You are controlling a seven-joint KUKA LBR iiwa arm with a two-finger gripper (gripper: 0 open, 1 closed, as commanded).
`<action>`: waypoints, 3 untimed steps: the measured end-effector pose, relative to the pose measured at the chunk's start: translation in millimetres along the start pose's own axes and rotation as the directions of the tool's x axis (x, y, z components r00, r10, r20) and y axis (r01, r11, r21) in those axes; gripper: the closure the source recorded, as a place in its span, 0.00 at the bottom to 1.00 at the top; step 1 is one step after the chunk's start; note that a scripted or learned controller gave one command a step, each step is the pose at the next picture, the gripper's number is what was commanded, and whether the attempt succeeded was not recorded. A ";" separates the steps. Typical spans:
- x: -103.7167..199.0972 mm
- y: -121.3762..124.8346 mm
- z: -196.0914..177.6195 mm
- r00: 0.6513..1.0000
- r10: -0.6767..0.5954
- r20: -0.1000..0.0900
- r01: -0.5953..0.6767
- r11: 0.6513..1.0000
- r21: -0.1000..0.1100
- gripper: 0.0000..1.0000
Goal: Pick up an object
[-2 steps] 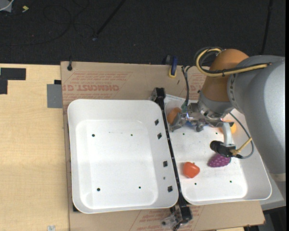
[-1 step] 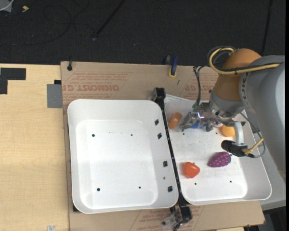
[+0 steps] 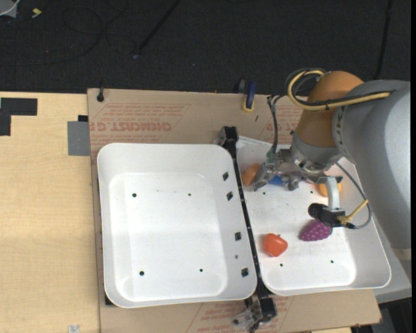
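In the right bin (image 3: 347, 272) lie a red pepper-like toy (image 3: 276, 244), a purple grape bunch (image 3: 315, 231), an orange piece (image 3: 250, 175) near the divider, and another orange item (image 3: 326, 186) partly hidden behind the arm. A blue object (image 3: 290, 182) shows under the wrist. My gripper (image 3: 272, 177) reaches down into the back of the right bin, close beside the orange piece and over the blue object. The wrist body hides what lies directly beneath it.
The left bin (image 3: 125, 283) sits beside the right one, with a black clamp strip (image 3: 237, 207) along the shared edge. Cables (image 3: 347, 214) hang off the wrist above the grapes. A blue clip (image 3: 249, 97) stands on the cardboard behind the bins.
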State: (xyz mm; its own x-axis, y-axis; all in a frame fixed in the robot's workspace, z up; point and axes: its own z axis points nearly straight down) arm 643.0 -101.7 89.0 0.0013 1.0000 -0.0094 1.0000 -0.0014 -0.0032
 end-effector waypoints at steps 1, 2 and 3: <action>-41.8 0.5 1.7 1.000 0.000 -0.008 0.000 1.000 -0.002 0.00; -14.3 0.2 2.0 1.000 -0.003 -0.010 0.003 1.000 0.001 0.00; -62.9 0.8 1.7 1.000 0.000 -0.008 0.000 1.000 -0.002 0.00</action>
State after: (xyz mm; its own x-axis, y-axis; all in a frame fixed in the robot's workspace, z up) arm 643.7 -164.6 87.9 0.0016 1.0000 -0.0012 1.0000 -0.0016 -0.0009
